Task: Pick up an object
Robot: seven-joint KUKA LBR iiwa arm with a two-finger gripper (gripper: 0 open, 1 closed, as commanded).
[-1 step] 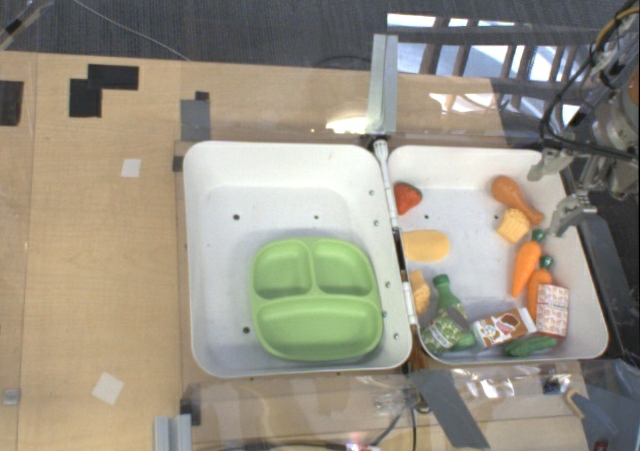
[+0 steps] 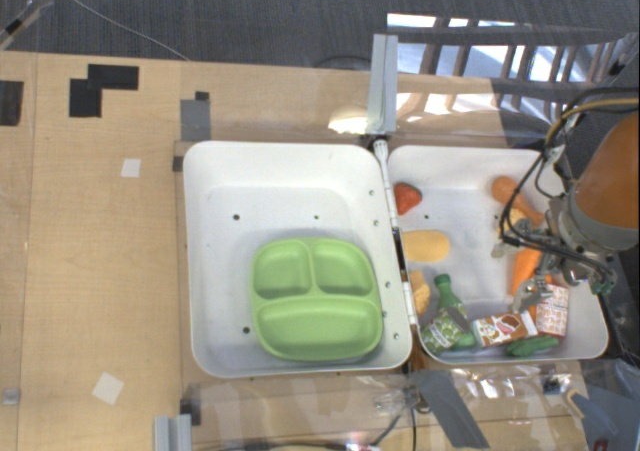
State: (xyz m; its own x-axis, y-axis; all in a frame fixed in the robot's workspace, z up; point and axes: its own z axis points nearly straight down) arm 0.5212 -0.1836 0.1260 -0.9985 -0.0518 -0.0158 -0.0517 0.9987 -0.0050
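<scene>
Camera view: claw [image 2: 541, 284], grip state unclear, hovers beside a tapered orange carrot [image 2: 524, 270].

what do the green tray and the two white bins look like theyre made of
Green tray: probably moulded plastic, matte, with rounded compartment ridges and one even colour. Left bin and right bin: likely thin formed plastic, smooth and slightly glossy, with rounded corners and soft glare.

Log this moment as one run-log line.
arm: over right bin | end effector: near carrot, grip unclear | left bin: green divided plate | status: nothing lifted
</scene>
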